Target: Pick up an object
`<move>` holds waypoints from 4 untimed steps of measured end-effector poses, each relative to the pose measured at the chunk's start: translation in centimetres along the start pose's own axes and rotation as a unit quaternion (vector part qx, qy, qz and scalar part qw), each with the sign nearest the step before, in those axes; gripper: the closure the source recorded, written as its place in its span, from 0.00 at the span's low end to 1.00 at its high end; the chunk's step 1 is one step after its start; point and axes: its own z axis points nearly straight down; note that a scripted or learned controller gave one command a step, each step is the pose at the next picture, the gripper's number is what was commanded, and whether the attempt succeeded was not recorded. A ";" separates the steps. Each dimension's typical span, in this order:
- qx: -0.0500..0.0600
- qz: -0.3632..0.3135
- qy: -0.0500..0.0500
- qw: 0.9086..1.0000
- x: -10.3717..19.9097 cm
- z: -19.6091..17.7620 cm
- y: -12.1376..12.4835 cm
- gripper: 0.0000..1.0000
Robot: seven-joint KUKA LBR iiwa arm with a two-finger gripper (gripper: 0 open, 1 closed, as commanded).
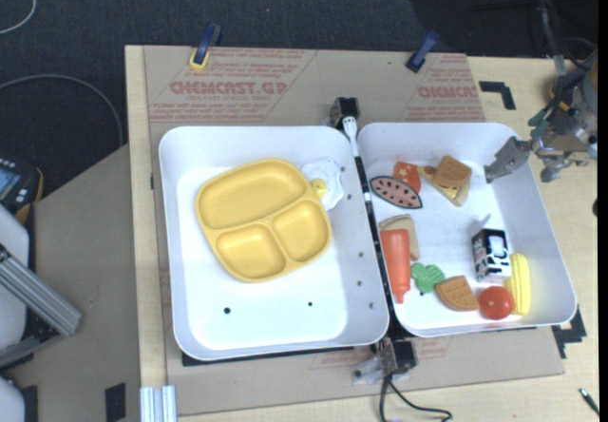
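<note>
The right bin (532,220) holds several toy foods: a toast piece (451,178), a red strawberry (407,173), a dark seeded slice (389,190), an orange carrot (396,260), a green piece (427,276), a brown cookie (457,294), a tomato (495,302), a yellow banana (520,282) and a black-and-white carton (490,254). My gripper (527,166) hovers over the bin's far right corner, open, with nothing between its fingers. It is right of the toast and above the carton in the view.
The left bin (190,297) holds a yellow divided plate (263,219) with a fried egg toy (321,181) at its far right corner. Clamps (201,47) pin the cardboard backing at the rear. A black divider (366,220) separates the bins.
</note>
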 end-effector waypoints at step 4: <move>0.000 0.000 -0.001 1.000 0.3 16.7 0.0 0.00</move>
